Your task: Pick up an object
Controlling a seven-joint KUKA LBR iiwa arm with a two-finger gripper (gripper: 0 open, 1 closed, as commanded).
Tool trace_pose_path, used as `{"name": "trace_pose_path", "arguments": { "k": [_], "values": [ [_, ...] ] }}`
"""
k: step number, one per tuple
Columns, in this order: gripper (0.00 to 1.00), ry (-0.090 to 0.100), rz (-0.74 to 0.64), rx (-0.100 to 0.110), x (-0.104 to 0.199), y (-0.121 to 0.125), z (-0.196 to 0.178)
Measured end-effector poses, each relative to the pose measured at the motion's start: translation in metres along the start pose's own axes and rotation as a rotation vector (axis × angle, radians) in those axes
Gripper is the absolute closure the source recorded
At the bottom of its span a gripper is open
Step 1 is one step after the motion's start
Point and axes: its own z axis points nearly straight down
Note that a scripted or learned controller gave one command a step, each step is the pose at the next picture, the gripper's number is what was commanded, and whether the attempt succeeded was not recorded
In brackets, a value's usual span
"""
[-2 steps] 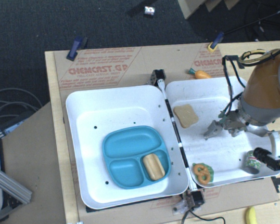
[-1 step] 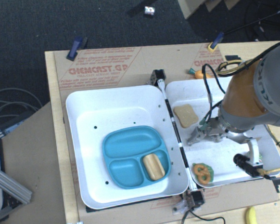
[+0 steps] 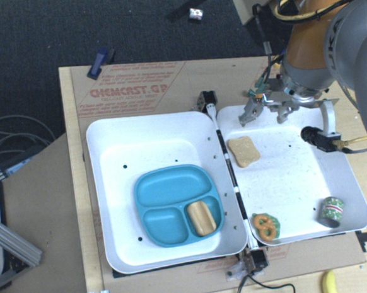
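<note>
My gripper (image 3: 265, 113) hangs over the far edge of the right bin (image 3: 300, 184), its two fingers spread apart with nothing between them, so it is open. A flat tan bread-like piece (image 3: 243, 151) lies in the right bin just in front of and to the left of the gripper, apart from it. At the near edge of that bin sit a small orange and green item (image 3: 266, 226) and a short green and white can (image 3: 331, 210). The left bin (image 3: 108, 155) holds a blue divided tray (image 3: 168, 194) with a tan roll (image 3: 201, 217) in its right compartment.
The grey arm with its orange band (image 3: 313, 31) comes in from the upper right. A black fitting with a cable (image 3: 317, 137) hangs over the right bin's right side. The bins rest on a cardboard-covered bench (image 3: 134, 83). A yellow object (image 3: 329, 284) lies at the bench's front edge.
</note>
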Motion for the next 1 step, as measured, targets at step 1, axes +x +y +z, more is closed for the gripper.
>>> {"name": "trace_pose_path", "arguments": {
  "k": [1],
  "values": [
    [0.00, 0.000, 0.000, 0.007, 0.0171, -0.0210, 0.0020]
  ]
}}
